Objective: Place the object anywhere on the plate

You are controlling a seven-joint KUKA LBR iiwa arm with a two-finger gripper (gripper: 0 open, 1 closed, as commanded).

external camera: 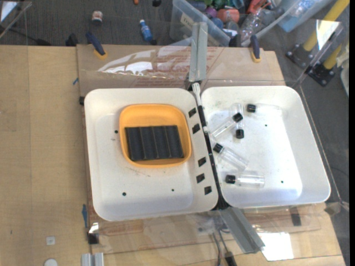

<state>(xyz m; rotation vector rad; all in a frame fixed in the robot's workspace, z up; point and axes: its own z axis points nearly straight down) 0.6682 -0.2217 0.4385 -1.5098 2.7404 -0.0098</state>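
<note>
Orange plate (156, 113) with a black ridged insert (154, 142) sits in the left bin (105, 193); clear black-capped vials (244, 179) lie scattered in the right bin (288, 148). Best take one lone vial across its middle. I cannot tell the hand's state.

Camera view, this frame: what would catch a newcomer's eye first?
The orange plate in the left bin stands out most, with a dark ribbed block lying on it. In the right bin, several clear vials with black caps lie scattered toward its left side. Beyond the bench, a clear tub of colourful items sits at the top.
</note>
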